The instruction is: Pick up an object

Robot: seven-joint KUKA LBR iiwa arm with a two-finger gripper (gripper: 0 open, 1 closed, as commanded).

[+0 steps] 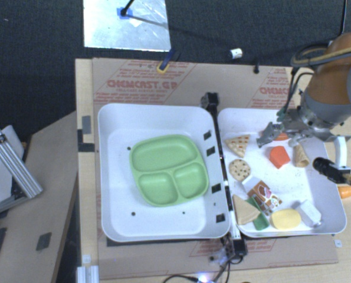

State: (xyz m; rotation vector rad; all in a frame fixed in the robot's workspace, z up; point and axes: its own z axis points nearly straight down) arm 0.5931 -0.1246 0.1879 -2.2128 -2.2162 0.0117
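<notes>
Nearest the camera, along the front edge of the right bin [340, 220], lie a pale yellow oval piece [286, 219], a small green piece [260, 222] and a tan wedge [243, 210], with a white block [310, 211] just beside the yellow one. A little farther back sits a small printed packet [264, 195] in red, brown and white, touching the green piece's upper side. Beyond it a round speckled cookie [239, 170] lies near the bin's left wall, and farther still a triangular waffle-patterned piece [239, 144]. Toward the middle of the same bin an orange block [279, 157] rests on the floor, with a tan cone [301, 155] just beside it on the right. The left bin [113, 217] carries a light green divided tray [168, 170], lying flat near its centre, with one long compartment at the back and two smaller ones in front. The arm [334, 87] reaches in from the right over the far part of the right bin, and its pincer [274, 133] hangs low just behind the orange block; whether its tips are parted or closed cannot be told, and nothing is seen in its grip. Both bins sit on a counter [140, 81] covered with printed brown board, and farther back a shiny square sheet [128, 16] lies on the dark floor.
</notes>
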